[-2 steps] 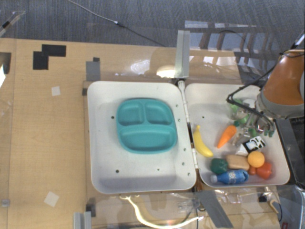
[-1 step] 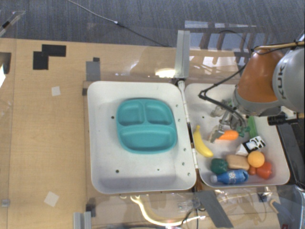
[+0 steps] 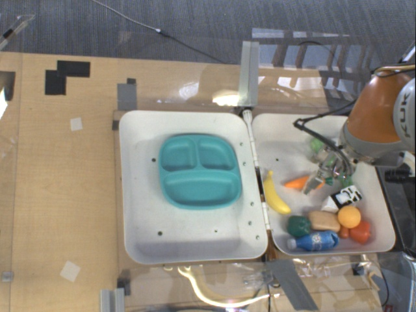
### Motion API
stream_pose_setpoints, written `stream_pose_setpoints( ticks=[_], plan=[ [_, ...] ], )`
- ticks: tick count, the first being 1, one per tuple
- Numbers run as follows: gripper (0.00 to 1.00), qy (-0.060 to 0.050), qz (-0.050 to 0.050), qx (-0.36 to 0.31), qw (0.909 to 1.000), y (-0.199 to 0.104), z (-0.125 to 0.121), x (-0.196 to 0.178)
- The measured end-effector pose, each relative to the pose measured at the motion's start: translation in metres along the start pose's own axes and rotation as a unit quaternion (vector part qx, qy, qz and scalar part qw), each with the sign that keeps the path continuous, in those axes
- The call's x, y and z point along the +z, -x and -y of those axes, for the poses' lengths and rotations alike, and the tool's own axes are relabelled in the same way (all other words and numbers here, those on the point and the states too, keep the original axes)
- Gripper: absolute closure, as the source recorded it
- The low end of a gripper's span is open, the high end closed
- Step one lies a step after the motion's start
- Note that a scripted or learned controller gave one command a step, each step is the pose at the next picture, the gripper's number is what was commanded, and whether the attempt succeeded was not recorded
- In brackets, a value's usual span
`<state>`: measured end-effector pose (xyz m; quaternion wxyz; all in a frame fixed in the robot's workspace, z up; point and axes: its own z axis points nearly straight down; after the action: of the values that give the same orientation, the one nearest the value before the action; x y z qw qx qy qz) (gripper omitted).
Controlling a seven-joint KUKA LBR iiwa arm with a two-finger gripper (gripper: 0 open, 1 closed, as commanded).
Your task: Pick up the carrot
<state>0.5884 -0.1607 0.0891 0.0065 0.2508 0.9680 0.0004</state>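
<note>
The gripper [image 3: 317, 184] hangs low over the right bin [image 3: 281, 130], its fingers pinching the right end of the carrot [image 3: 297, 183], with a banana [image 3: 275, 195] lying farther to its left and an orange [image 3: 349, 216] below-right.

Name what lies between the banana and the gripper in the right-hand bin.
In the camera view, the carrot lies between the banana and the gripper, its tip at the fingers; bare white bin floor lies around it.

floor [image 3: 162, 5]: dark grey carpet, cable across | bench [image 3: 58, 194]: light wood, black marks | glare at top edge
</note>
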Motion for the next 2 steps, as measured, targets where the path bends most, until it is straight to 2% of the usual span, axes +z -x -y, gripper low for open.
stream_pose_setpoints(
  ticks=[1,2],
  plan=[
    [0.0,0.001,-0.001,0.06,0.9982,0.013,-0.052,0.001],
    [0.0,-0.001,0.007,0.117,0.9931,-0.054,-0.051,-0.004]
  ],
)
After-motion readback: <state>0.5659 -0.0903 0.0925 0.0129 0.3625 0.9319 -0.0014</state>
